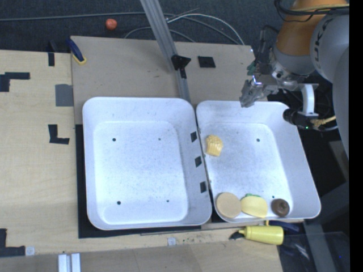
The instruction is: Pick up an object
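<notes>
Gripper [248, 98], its state not discernible, is held above the right bin's [295, 152] far rim, where a descent risks striking plastic.

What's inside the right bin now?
In the right bin: a yellow lump near its left wall, and a tan disc, yellow piece and brown ball along the front. Nothing looks covered.

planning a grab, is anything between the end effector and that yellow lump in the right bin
Nothing visible. The end effector hangs over the right bin's far rim, and bare bin floor lies between it and the yellow lump.
</notes>
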Tool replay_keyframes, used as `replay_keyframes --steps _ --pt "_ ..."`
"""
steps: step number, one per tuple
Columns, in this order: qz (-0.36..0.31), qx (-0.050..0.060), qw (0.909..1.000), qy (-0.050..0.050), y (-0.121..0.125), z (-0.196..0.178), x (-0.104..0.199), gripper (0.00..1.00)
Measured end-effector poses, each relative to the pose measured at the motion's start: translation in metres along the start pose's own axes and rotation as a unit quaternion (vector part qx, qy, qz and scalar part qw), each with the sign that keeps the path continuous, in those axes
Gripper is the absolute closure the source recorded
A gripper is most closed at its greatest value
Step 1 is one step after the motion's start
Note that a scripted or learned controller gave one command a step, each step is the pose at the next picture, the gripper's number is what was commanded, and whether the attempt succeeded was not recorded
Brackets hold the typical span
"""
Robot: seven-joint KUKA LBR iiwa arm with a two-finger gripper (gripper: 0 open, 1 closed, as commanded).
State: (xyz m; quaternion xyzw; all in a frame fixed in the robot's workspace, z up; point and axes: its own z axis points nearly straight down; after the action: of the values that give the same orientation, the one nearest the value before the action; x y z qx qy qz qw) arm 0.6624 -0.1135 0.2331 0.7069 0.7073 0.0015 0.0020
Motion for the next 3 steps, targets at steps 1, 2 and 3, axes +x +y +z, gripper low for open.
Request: replay_keyframes --steps 1,2,3 --pt "0.000 0.001 1.0000 0.000 0.001 -0.041 0.000 1.00" --pt "-0.002 0.002 1.0000 0.001 -0.019 -0.043 0.046 1.00" --pt "-0.002 0.003 1.0000 0.001 -0.041 -0.042 0.099 1.00"
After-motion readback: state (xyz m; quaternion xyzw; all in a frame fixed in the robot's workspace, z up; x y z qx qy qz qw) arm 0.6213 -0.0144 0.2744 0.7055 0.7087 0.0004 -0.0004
